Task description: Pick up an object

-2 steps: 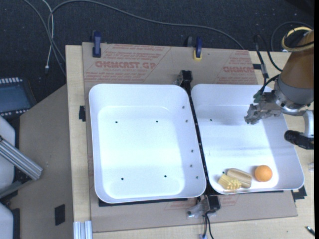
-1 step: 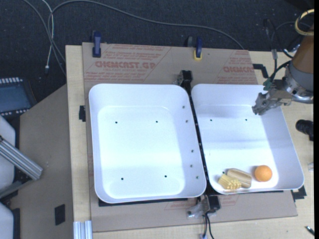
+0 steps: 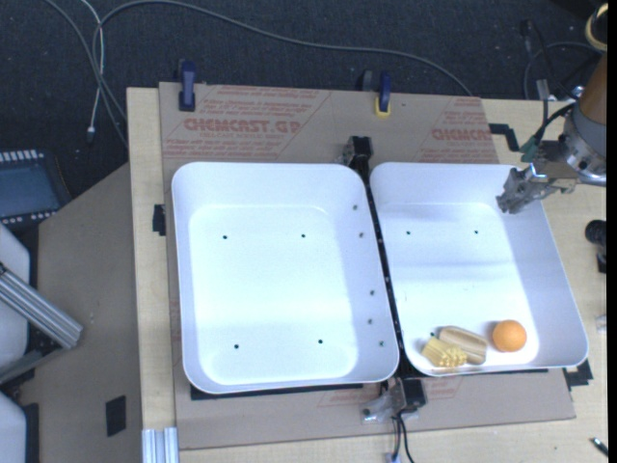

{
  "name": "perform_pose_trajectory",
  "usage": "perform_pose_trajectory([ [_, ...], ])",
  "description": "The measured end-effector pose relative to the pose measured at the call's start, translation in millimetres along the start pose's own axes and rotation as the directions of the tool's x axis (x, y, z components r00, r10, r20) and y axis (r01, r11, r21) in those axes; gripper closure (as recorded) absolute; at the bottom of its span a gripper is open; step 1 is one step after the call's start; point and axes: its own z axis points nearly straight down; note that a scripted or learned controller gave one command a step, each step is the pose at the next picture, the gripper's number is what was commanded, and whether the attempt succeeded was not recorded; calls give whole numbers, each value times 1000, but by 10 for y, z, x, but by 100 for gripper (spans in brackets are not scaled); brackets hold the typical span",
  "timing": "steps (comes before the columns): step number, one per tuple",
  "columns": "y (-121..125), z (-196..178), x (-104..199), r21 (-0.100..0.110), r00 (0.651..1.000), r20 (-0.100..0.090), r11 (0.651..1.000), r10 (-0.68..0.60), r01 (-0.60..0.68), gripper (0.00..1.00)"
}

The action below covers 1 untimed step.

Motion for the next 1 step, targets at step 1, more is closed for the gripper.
perform_pose_trajectory([
  [1, 84, 3, 627, 3, 1000, -2, 1000, -5, 5, 100],
])
